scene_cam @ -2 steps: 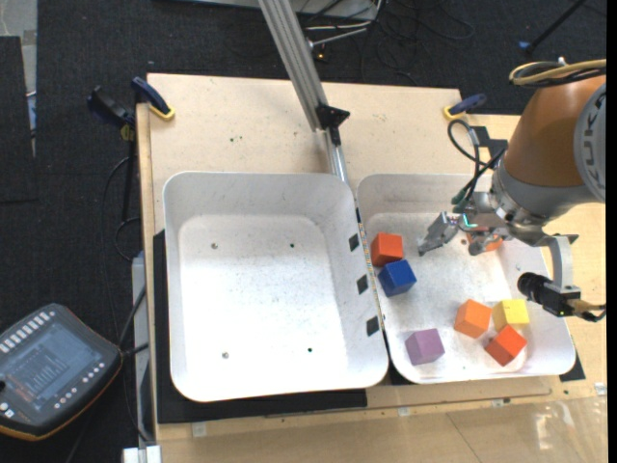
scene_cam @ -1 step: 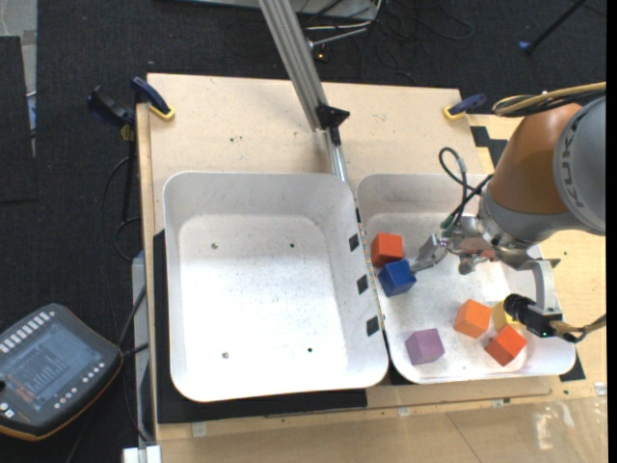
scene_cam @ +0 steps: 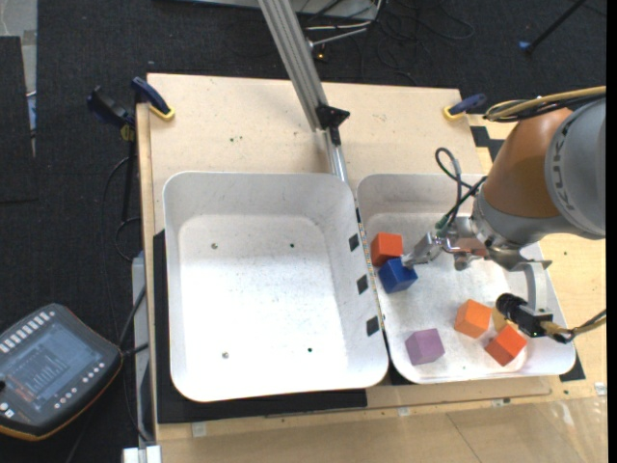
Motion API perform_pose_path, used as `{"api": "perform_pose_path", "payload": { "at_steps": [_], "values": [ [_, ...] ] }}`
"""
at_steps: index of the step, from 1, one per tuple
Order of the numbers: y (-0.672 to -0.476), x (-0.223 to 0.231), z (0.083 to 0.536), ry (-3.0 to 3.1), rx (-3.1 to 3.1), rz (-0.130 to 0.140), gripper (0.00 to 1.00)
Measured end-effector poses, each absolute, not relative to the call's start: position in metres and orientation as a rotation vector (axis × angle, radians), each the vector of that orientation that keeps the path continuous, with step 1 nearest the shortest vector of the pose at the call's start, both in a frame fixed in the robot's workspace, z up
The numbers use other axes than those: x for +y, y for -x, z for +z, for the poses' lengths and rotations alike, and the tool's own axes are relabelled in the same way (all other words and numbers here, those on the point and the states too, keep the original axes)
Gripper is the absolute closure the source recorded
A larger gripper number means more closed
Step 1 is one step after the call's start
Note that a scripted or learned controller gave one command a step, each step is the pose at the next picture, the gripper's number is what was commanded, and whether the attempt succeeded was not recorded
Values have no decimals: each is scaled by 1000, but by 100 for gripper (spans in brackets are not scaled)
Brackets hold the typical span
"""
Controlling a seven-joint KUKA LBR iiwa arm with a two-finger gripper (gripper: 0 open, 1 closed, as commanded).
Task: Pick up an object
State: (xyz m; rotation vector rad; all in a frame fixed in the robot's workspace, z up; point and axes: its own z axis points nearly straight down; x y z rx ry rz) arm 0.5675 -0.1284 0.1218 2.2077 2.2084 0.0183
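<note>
resting by the pincer [scene_cam: 421, 252], small blue cube [scene_cam: 396, 276], slightly tilted

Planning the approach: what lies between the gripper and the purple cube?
In the camera view, bare white bin floor separates the gripper from the purple cube.

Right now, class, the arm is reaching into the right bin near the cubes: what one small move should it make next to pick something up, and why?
Probably a short descent onto the blue cube. The tool sits just above and right of it, closer than to any other block, and nothing is visibly held yet. The orange cube touches the blue one's upper edge, so the descent should stay centred on blue to avoid knocking it.
</note>
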Motion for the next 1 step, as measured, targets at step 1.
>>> {"api": "perform_pose_path", "payload": {
  "at_steps": [1],
  "values": [
    [-568,-127,130,-2209,2208,21,100]
  ]
}}
